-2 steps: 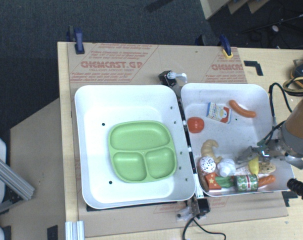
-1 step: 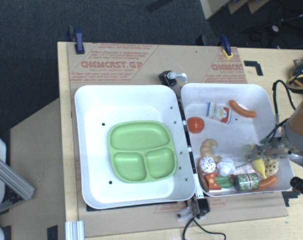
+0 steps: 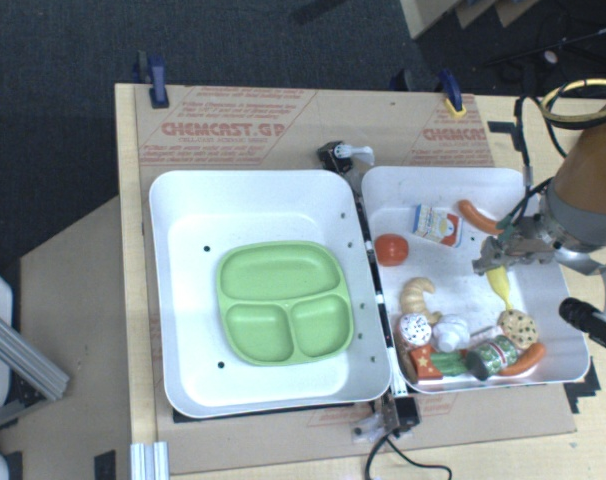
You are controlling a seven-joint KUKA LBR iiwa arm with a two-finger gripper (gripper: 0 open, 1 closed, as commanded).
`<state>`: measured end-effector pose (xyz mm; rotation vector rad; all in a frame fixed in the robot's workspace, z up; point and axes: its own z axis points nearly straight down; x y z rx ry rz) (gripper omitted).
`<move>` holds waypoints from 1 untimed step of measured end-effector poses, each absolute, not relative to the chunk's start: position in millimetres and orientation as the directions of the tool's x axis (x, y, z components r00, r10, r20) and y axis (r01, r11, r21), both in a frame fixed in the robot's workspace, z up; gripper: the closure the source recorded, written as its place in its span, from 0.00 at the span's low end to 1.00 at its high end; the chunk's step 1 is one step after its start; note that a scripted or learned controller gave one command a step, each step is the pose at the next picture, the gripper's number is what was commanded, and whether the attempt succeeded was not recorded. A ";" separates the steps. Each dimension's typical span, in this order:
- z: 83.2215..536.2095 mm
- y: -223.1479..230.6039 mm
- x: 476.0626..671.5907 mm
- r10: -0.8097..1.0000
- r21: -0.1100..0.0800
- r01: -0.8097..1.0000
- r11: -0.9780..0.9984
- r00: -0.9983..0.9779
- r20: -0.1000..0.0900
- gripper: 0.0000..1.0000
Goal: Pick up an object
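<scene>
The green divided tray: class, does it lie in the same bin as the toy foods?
No: the green divided tray lies alone in the left bin, while the toy foods, such as the tomato, lie in the right bin.

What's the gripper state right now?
gripper: low in the right bin, just above the banana; open or closed cannot be told.

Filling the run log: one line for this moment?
gripper low in right bin | over banana | grasp unconfirmed | tray in left bin
</scene>
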<state>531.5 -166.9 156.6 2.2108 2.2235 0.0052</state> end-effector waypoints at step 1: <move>186.6 -77.4 589.5 1.000 0.007 1.000 0.009 -0.009 0.000 1.00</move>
